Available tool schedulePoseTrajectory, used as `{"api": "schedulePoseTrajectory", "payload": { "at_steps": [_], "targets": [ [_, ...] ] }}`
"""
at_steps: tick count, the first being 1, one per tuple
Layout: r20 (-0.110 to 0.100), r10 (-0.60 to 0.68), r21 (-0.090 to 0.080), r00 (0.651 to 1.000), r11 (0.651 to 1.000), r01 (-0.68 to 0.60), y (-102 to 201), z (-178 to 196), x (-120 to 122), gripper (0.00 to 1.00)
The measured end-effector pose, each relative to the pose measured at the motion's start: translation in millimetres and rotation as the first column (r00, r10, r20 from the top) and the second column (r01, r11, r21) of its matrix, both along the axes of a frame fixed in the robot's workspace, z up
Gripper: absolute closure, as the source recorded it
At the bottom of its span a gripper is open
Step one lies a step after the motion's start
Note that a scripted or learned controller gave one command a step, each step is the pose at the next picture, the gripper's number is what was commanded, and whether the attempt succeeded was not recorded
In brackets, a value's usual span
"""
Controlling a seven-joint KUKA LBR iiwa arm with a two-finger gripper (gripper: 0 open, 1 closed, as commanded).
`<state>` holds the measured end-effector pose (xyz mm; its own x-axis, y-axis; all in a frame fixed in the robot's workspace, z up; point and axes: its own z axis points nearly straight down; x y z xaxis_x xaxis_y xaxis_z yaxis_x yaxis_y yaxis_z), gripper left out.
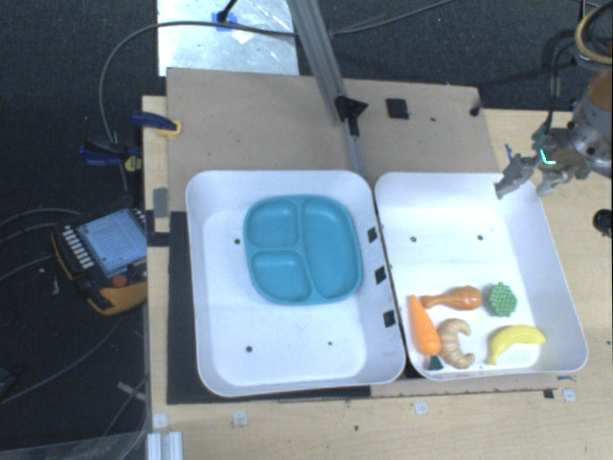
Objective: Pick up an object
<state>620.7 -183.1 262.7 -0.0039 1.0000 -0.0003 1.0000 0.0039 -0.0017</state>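
In the right bin [450, 228], toy foods cluster at the near end: an orange carrot [423, 325], a brown chicken drumstick [454, 300], a green broccoli [501, 299], a yellow banana [514, 341] and a tan croissant [456, 342]. My gripper [527, 176] hovers over that bin's far right corner, well away from the foods. Its two fingers stand spread apart with nothing between them.
The left bin [215, 353] holds a blue divided plate [303, 249]. A grey pole [321, 51] slants down to the bench behind the bins. Cables, clamps and a handheld pendant [103, 257] lie off the bench to the left.
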Motion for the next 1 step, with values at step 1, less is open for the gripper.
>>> {"api": "schedulePoseTrajectory", "payload": {
  "at_steps": [1],
  "targets": [
    [0.004, 0.001, -0.001, 1.0, 1.0, -0.001, 0.1, 2.2, 1.0, 0.0]
  ]
}}
